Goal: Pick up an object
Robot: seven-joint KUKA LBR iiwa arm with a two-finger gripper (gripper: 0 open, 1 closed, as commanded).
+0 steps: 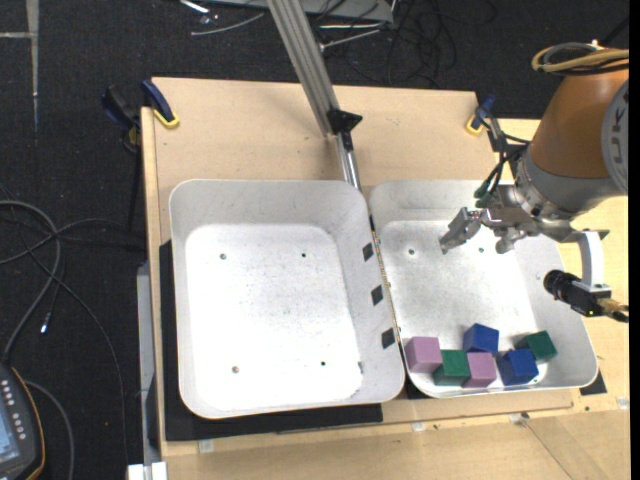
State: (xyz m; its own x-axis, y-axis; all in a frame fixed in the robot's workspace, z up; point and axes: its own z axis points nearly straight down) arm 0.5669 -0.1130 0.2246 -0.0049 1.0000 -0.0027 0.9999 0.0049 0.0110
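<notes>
Several small blocks lie clustered at the near edge of the right bin: a purple block, a green block, a pink-purple block, two blue blocks and another green block. My gripper hangs over the far part of the right bin, well back from the blocks. Its fingers are spread open with nothing between them.
The left bin sits beside the right one, their rims meeting at the middle. A metal pole slants in from the back. Clamps sit at the bench's far corners. A black fixture juts out at the right.
</notes>
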